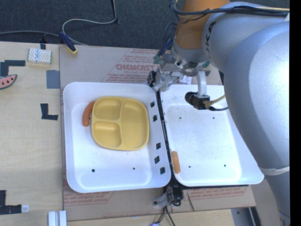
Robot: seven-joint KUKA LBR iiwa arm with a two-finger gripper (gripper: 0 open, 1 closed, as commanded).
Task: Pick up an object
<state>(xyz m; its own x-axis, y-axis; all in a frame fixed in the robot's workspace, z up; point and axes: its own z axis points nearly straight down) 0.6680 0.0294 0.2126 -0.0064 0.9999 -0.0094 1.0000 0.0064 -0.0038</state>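
A yellow divided plate (120,123) lies in the left bin (108,173). An orange sausage-like piece (87,114) rests against the plate's left side. A small orange carrot-like piece (175,161) lies at the left wall of the right bin (211,164). My gripper (161,81) hangs over the far end of the divider between the two bins, beneath the orange wrist band (200,18). It is well away from all three objects.
The big grey arm (263,79) covers the right side of the view and part of the right bin. Cardboard (127,67) lies under the bins. A sponge (39,56), a watermelon slice toy (7,81) and cables (89,22) sit outside at the upper left.
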